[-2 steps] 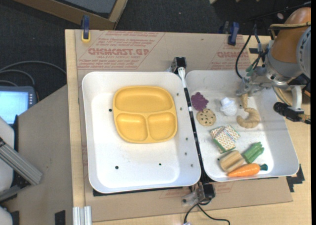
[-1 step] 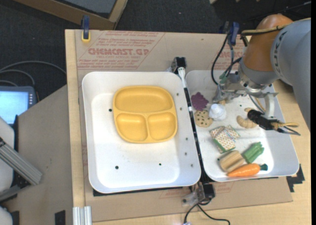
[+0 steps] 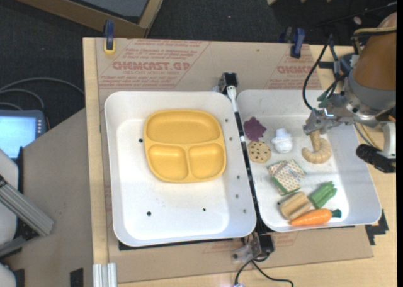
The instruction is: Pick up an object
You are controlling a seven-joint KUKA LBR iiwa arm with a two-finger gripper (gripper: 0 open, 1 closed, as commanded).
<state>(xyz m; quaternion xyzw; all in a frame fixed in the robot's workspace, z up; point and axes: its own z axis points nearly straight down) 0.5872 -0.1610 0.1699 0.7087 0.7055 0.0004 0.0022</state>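
Tool [image 3: 314, 129] hovers above tan croissant [image 3: 317, 151] (curved, pale).

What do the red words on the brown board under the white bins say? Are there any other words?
"CHEMCAST GP": big red print on the brown board, above the left bin; its last letters are blurry.
The same red print starts again above the right bin, but the arm's cables cover part of it.
The small red lines around both are too blurred to read.
No words show on the yellow tray or the toy food.
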